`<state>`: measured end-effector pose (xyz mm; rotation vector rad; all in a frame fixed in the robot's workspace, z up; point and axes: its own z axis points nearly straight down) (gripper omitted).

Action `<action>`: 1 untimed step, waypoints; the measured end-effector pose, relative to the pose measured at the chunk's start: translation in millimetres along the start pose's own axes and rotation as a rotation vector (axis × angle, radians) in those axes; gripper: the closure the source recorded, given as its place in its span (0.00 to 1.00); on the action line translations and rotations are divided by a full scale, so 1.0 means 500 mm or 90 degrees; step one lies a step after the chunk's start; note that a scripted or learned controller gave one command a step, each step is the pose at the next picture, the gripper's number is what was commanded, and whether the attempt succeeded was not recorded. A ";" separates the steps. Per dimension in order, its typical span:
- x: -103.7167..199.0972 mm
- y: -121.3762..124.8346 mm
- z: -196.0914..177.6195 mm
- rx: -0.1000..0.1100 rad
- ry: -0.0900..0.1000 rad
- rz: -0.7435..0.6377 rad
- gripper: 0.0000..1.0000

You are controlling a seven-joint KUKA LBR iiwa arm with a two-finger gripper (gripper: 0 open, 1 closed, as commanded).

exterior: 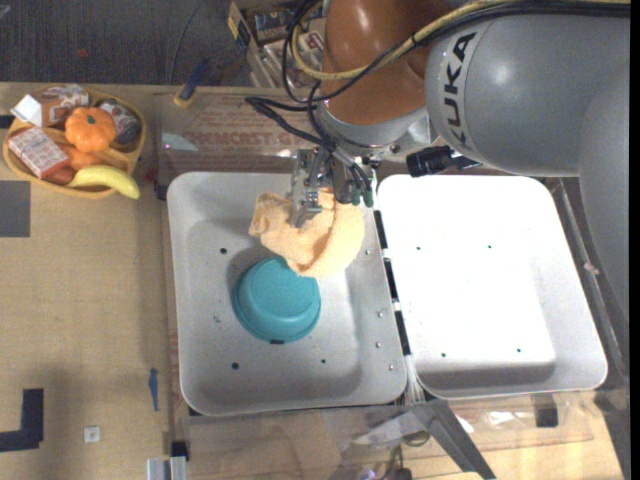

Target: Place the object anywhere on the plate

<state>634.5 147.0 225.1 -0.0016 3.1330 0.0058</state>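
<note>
Glossy grey arm (520, 78) looms closest; its gripper (312, 200) pinches a soft, crumpled yellow cloth (310, 236) draping onto a smooth round teal plate (278, 300)

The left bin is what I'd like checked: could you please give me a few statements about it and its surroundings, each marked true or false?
1. A teal plate lies in the left bin. True.
2. The yellow-orange cloth lies in the right bin. False: it is in the left bin, just behind the plate.
3. The gripper is down at the cloth's upper edge. True.
4. The cloth covers the whole plate. False: most of the plate shows; the cloth only reaches its far rim.
5. A basket of toy food sits on the bench, left of the bins. True.
</note>
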 end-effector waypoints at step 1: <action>0.000 0.000 -0.001 0.000 -0.001 0.000 0.00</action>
